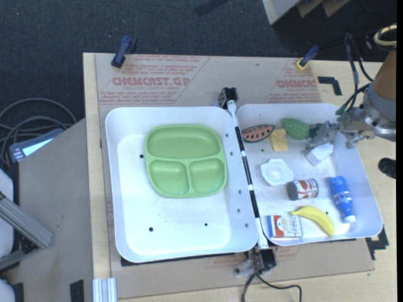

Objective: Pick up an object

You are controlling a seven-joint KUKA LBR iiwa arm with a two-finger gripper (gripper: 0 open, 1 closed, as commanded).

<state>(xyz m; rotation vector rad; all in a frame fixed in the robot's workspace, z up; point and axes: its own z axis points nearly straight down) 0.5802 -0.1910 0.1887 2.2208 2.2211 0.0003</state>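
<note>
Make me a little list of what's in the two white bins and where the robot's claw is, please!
left bin: green plate with three sections
right bin: watermelon slice, green leafy toy, yellow block, white cup, small can, blue bottle, banana, small box
claw: over the top of the right bin, beside the green leafy toy
claw holding something: cannot tell
arm: comes in from the right

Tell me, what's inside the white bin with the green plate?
Just the green plate, lying flat in the left bin. Whatever is under the plate is covered. The toys sit in the right bin.
</note>
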